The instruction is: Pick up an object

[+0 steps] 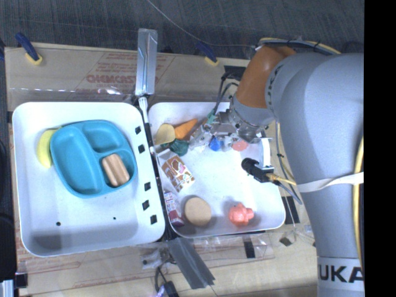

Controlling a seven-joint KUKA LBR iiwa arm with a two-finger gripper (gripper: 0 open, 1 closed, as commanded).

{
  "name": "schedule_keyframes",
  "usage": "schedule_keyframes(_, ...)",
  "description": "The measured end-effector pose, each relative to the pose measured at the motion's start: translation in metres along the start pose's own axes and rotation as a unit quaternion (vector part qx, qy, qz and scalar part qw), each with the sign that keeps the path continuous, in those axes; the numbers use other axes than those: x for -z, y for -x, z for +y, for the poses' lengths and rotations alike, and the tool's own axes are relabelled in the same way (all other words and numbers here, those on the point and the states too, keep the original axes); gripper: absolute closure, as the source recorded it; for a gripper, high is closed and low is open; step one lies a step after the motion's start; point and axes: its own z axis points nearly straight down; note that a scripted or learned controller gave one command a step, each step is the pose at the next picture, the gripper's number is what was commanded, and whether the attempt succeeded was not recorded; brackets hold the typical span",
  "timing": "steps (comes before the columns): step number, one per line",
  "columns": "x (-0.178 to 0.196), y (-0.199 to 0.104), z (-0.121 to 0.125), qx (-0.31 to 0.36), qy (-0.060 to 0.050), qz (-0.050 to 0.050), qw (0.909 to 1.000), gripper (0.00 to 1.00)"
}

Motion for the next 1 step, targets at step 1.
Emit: schedule_keyframes(1,0.009,-0.0008,-0.0004,0.003,-0.001,0.0,1.0,1.0)
